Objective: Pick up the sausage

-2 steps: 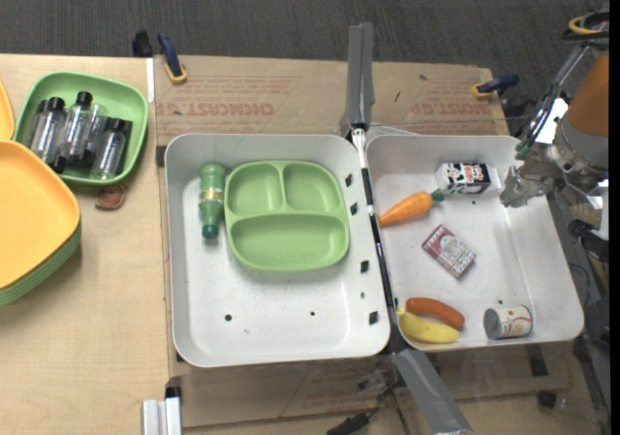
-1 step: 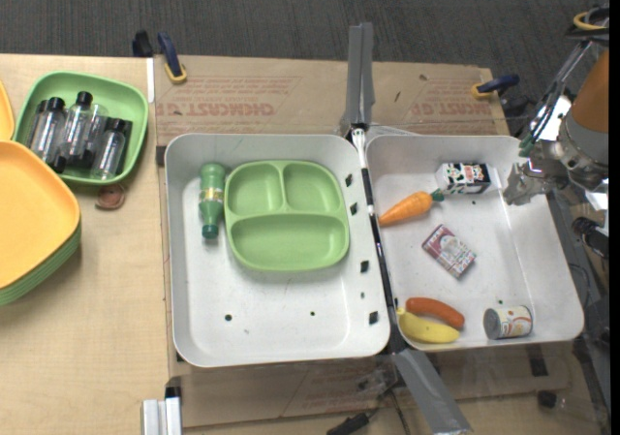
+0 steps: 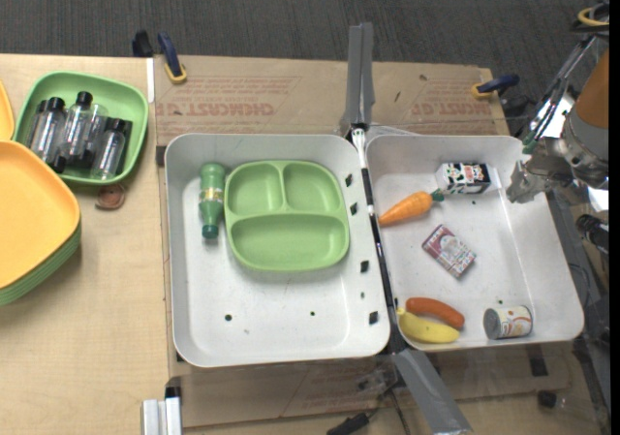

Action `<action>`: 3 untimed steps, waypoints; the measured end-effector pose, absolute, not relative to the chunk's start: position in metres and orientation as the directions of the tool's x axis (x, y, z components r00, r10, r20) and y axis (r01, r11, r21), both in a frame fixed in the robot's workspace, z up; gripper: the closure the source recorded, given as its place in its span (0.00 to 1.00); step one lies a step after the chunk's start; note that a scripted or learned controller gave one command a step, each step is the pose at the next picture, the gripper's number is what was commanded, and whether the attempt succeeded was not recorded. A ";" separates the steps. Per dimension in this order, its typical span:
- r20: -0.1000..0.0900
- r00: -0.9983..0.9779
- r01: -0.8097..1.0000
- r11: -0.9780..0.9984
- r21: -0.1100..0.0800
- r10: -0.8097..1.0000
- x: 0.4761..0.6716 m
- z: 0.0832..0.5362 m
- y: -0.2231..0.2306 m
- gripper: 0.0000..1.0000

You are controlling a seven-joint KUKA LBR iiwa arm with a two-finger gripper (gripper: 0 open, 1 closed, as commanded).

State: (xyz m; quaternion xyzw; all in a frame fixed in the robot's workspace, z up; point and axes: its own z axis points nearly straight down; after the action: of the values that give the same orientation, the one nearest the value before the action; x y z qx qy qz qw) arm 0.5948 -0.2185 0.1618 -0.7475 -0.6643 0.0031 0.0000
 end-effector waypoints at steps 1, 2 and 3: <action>-0.006 0.117 0.993 -0.117 -0.005 0.993 0.595 0.170 -0.220 1.00; -0.002 0.329 0.944 -0.329 0.003 0.944 0.659 0.109 -0.205 1.00; -0.001 0.156 0.988 -0.156 -0.001 0.988 0.615 0.092 -0.213 1.00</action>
State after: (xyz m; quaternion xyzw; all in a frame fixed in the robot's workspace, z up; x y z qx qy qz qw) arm 0.6154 -0.2132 0.0918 -0.7601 -0.6498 0.0008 0.0003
